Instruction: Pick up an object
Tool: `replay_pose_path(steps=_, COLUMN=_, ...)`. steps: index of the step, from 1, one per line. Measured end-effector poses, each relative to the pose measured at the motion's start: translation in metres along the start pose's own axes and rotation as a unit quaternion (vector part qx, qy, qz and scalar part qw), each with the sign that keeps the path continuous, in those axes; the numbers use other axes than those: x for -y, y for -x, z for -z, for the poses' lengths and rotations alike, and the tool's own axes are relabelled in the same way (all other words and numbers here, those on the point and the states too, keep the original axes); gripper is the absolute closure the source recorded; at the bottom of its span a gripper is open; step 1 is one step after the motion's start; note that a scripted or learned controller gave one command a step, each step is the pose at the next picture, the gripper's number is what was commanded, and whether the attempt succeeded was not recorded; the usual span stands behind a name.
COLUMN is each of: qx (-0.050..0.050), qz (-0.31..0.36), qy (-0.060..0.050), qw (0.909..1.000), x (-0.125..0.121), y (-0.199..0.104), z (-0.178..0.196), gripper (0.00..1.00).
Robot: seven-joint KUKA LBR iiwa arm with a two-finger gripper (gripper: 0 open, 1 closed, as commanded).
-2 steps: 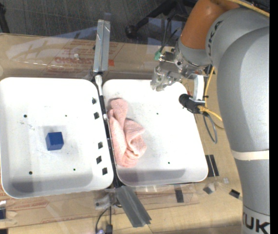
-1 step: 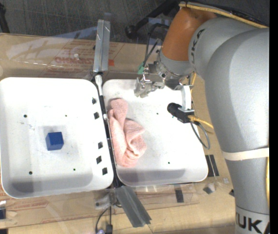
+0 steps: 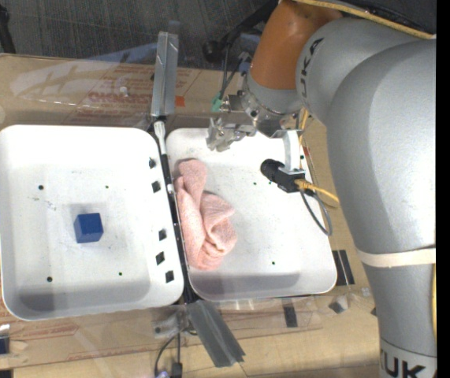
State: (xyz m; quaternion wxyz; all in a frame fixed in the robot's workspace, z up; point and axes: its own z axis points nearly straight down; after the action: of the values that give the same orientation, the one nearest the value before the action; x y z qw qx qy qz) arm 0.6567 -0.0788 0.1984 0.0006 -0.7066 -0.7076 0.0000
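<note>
A crumpled pink cloth point(image 3: 203, 214) lies in the right bin point(image 3: 288, 270), against its left wall. A small blue cube point(image 3: 88, 227) rests on the floor of the left bin point(image 3: 20, 156), left of its middle. My gripper point(image 3: 223, 138) hangs over the far left corner of the right bin, just beyond the cloth's upper end and apart from it. Nothing shows between its fingers.
A raised divider with black clips point(image 3: 164, 211) separates the two bins. The big grey arm point(image 3: 374, 132) covers the right bin's right side. Brown cardboard point(image 3: 75, 85) lies under and behind the bins.
</note>
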Motion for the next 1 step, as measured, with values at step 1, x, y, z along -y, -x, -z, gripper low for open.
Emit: replay_pose_path(steps=1, qx=0.0, qz=0.018, qy=0.0, qw=0.9998, x=0.0, y=0.0345, z=0.0521, gripper=1.0)
